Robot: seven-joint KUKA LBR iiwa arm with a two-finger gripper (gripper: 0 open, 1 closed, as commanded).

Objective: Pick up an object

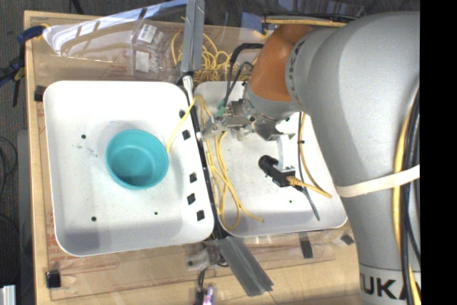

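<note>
A teal bowl (pixel 138 158) stands upright, mouth up, near the middle of the left white bin (pixel 71 225). My gripper (pixel 227 119) is low in the right white bin (pixel 314 221), close to that bin's back left corner and well to the right of the bowl. The grey wrist and orange band (pixel 275 71) cover the back of the right bin. I see nothing held by the gripper.
Yellow cables (pixel 227 182) trail over the right bin's floor and across the divider between the bins. A crumpled clear plastic sheet (pixel 121 39) lies behind the left bin. A grey metal bar (pixel 191 32) stands at the back between the bins.
</note>
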